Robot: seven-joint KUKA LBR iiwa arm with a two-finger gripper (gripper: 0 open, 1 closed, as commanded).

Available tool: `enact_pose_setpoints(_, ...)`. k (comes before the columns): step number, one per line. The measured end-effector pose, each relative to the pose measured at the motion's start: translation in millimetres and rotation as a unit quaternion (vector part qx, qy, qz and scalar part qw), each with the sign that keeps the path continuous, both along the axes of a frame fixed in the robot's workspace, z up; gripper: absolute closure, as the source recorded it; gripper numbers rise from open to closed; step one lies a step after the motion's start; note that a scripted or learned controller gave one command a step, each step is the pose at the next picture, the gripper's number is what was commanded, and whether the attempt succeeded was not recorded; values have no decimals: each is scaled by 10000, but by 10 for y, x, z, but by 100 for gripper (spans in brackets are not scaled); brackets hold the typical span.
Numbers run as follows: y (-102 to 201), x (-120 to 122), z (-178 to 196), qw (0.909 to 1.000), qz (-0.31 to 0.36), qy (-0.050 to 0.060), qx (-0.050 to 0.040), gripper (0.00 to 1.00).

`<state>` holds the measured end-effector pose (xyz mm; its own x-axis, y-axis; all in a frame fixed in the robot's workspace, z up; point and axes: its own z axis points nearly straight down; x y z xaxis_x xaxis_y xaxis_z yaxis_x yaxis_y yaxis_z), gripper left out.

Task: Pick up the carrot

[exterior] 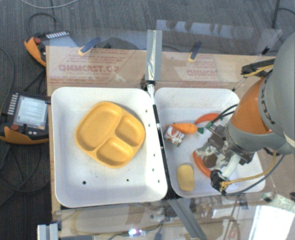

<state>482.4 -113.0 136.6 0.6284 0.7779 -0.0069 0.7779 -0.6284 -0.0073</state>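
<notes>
The grey arm with its orange band [255, 111] fills the right side of the view and reaches down over the right shallow white bin [187, 96]. To its left sits the left shallow white bin [62, 134], and the two touch along a shared edge. In the left bin lies a yellow plastic tray with three compartments [110, 133], turned at an angle near the bin's middle.

The two-finger gripper [215, 156] hangs low over the right half of the right bin, among dark cabling; I cannot tell how far it is parted, nor whether anything sits within it. Just under and beside it a curved red-orange strip [201, 165] lies on the bin floor, and another orange-red curved piece [207, 118] shows nearer the arm's wrist.

A pale yellow, potato-shaped lump [186, 177] rests near the front wall of the right bin. The small orange carrot with a green tip [186, 128] lies on the floor of the right bin, close to the dividing edge, left of the gripper and apart from it. A small red and white wrapped item [174, 135] touches the carrot's left end.
</notes>
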Motion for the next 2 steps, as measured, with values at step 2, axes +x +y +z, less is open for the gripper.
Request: enact_pose_setpoints(2,10,-8,151,10000,16,51,0,100)
